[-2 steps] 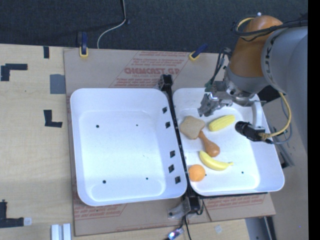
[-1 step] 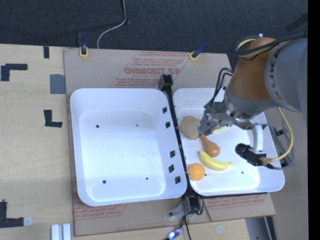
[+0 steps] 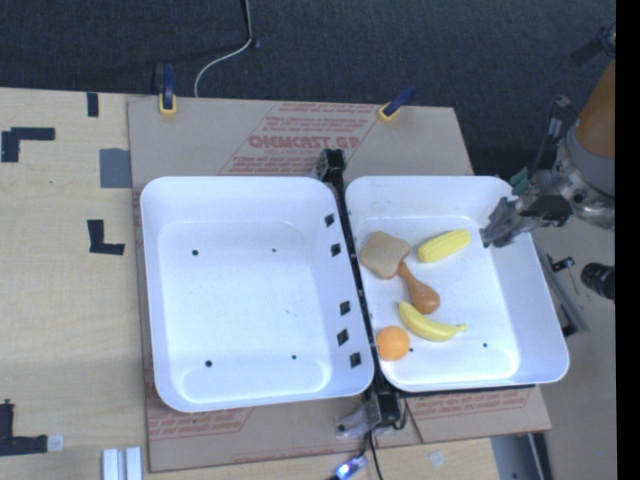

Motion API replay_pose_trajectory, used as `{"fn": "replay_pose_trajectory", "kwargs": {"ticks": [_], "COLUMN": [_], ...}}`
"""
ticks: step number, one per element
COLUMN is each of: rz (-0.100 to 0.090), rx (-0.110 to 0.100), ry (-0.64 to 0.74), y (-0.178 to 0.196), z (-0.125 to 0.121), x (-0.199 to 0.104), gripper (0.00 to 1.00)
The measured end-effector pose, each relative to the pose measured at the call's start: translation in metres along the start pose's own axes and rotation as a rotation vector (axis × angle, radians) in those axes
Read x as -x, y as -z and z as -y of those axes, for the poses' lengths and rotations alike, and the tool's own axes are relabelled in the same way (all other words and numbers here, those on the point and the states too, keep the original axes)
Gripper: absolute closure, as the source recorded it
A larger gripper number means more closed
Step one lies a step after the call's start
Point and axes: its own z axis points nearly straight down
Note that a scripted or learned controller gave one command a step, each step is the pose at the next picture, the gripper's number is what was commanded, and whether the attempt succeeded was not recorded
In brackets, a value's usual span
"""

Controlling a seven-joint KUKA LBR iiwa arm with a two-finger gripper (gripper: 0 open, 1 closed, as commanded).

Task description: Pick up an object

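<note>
Two white bins on worktop, four toy foods in right bin, pincer at its right rim.

Counts: two bins, one corn cob, one banana, one orange ball, one drumstick-shaped piece. Left bin (image 3: pixel 240 368) has only bare floor with small dark dots. Right bin (image 3: pixel 520 318) holds all four: yellow corn cob (image 3: pixel 443 245) toward the far side, tan-and-brown drumstick (image 3: pixel 397 266) beside the divider, its brown end pointing toward the banana (image 3: pixel 429 323), orange ball (image 3: pixel 392 343) at the near corner by the divider, just beside the banana's end. Pincer (image 3: pixel 497 230) hangs over the right bin's far-right rim, right of the corn cob and apart from it; nothing seen between its tips, cannot tell whether apart or together.
</note>
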Motion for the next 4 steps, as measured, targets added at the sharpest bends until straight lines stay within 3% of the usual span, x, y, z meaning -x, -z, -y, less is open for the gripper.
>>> {"fn": "replay_pose_trajectory", "kwargs": {"ticks": [1,2,3,4], "rz": [-0.009,-0.006,-0.009,-0.004], "rx": [-0.007,-0.015,0.006,-0.013], "ry": [0.02,0.011,0.012,0.008], "y": [0.059,0.053,0.209,0.211], "z": [0.02,0.039,0.036,0.036], "x": [-0.119,-0.157,-0.202,-0.2], "gripper": [1.0,1.0,1.0,1.0]}}
